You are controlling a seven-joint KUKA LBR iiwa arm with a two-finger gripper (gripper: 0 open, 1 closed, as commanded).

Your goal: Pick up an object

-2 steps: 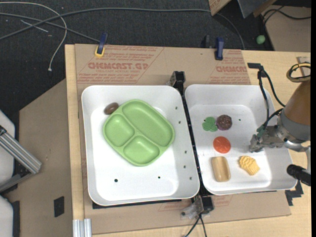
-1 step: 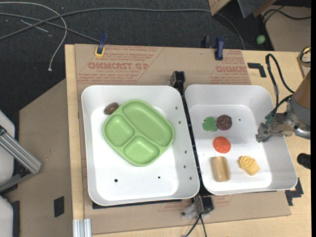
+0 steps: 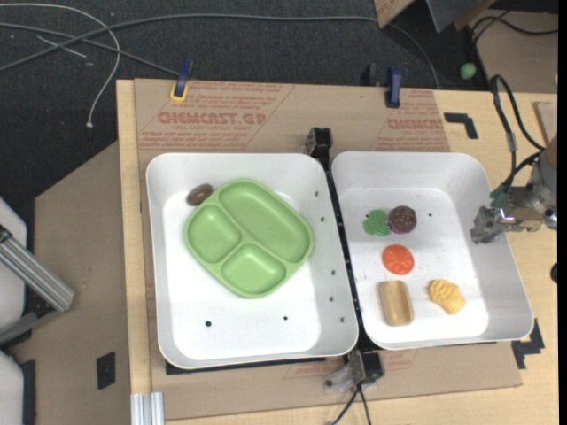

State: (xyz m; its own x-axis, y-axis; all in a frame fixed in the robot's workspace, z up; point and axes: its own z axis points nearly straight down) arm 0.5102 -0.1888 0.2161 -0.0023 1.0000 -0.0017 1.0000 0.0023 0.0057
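I see the gripper low at the right bin's right rim, aperture indiscernible; bare floor separates it from the toys

Right bin, loose items: a green broccoli-like piece touching a dark maroon round piece at centre; an orange-red round piece just below them; a tan bread-like block lying lengthwise near the front wall, with a yellow ridged piece just beside it. Left bin: a small brown oval piece touching the upper-left rim of a light green three-compartment plate, which lies flat and turned at an angle.
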